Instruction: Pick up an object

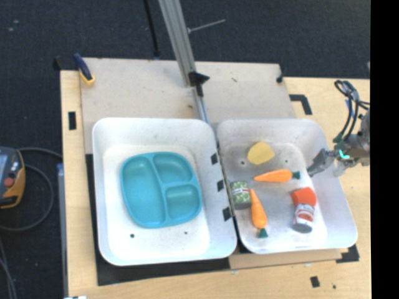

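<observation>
Horizontal carrot (273, 177) lies just left of the tool (324, 161), whose grip state cannot be told.

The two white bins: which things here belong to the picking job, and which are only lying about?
Belong to the job:
gripper
yellow rounded toy
orange toy carrot lying crosswise
second orange toy carrot
small green-labelled can
red and white toy bottle

Lying about:
turquoise divided plastic plate
grey aluminium rail
yellow-tipped clamp

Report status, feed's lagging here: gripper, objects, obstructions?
Gripper at right bin's right edge, nothing seen held. Nearest: horizontal carrot, red-capped bottle. Nothing blocking.
</observation>
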